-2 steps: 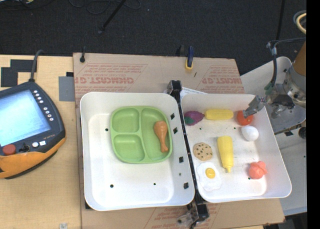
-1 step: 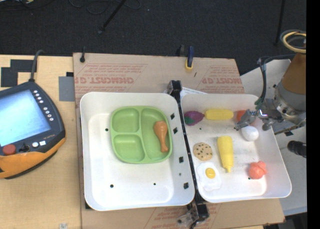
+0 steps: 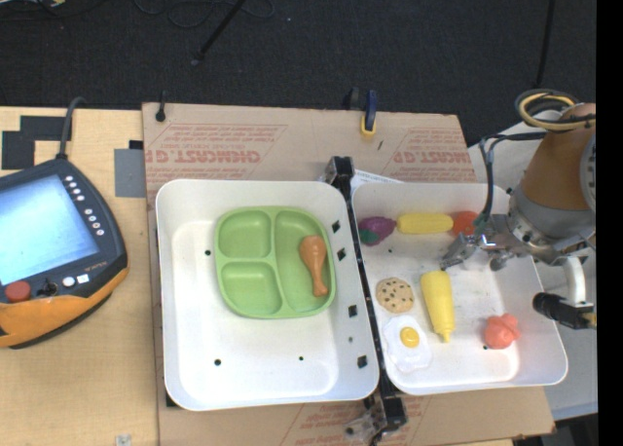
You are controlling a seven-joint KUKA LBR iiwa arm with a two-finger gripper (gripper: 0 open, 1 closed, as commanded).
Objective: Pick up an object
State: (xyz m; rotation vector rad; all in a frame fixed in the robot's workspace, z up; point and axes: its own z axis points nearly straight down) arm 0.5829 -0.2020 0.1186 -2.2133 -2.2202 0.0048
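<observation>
Where the gripper (image 3: 475,247) hovers, the right bin (image 3: 531,361) holds seven toys.

Even overhead light, slightly soft focus

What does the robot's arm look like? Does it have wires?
The arm is round and chunky, with a grey body and an orange band above its wrist. A yellowish cable loops on top. Its small pincer is dark grey metal.

Right bin (image 3: 545,371) contents: a purple piece (image 3: 376,230), yellow corn (image 3: 424,224), a cookie (image 3: 394,294), a yellow bottle (image 3: 439,304), a fried egg (image 3: 408,340), a red piece (image 3: 500,332). A drumstick (image 3: 315,264) lies on the green tray (image 3: 243,283), left bin (image 3: 185,337).
</observation>
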